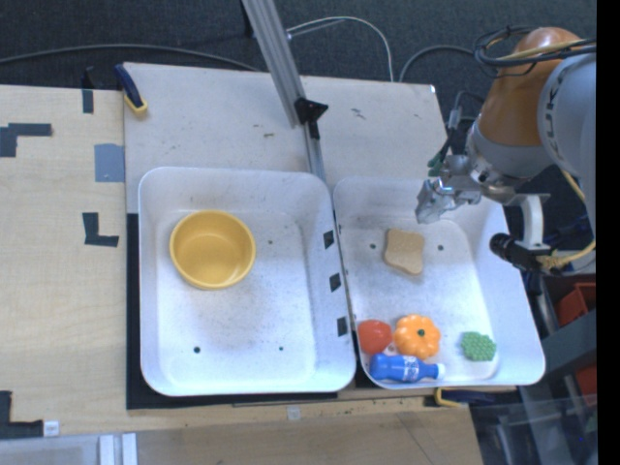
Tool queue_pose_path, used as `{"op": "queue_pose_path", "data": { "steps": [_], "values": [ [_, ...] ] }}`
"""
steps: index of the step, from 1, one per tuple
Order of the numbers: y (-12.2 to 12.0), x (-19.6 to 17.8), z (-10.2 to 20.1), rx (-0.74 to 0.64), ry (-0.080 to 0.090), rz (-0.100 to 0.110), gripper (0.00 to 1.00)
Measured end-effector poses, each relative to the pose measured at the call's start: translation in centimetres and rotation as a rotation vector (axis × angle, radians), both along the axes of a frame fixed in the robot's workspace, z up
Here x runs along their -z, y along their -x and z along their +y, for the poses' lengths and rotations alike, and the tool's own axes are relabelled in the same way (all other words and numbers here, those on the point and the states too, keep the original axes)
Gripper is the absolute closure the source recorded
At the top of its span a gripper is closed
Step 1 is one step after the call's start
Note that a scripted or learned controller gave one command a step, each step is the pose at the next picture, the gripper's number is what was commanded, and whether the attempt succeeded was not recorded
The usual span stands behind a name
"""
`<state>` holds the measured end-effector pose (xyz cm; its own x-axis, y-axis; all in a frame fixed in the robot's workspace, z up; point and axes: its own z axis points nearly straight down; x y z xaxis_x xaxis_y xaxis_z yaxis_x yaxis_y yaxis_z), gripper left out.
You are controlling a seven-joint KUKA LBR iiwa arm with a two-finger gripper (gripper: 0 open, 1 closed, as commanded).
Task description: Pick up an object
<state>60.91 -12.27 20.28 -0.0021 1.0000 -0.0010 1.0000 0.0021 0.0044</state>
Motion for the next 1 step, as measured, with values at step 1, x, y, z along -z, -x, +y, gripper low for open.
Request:
{"op": "queue_pose_path", "data": {
  "steps": [1],
  "values": [
    [-0.07, -2.91, 0.04, 0.0, -0.001, 0.002, 1.0]
  ]
}}
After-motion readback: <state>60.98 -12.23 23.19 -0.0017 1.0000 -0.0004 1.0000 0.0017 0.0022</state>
